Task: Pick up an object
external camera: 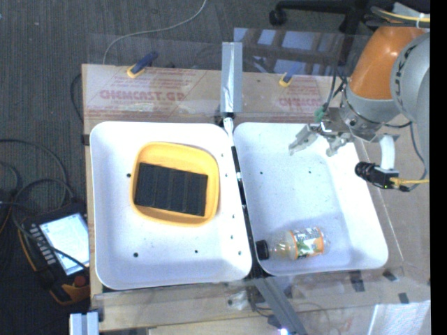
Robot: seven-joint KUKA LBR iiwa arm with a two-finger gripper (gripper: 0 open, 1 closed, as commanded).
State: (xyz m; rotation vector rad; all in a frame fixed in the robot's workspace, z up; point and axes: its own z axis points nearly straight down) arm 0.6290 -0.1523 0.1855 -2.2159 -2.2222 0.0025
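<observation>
A clear plastic bottle with a black cap and an orange-green label lies on its side near the front edge of the right bin. In the left bin rests a yellow dish with a black ribbed slab in it. My gripper hangs over the back of the right bin, well behind the bottle, its two fingers spread open with nothing between them.
A metal post stands at the back between the bins. A black cylinder on a cable juts out by the right bin's right rim. Two clamps sit on the wooden board behind the bins.
</observation>
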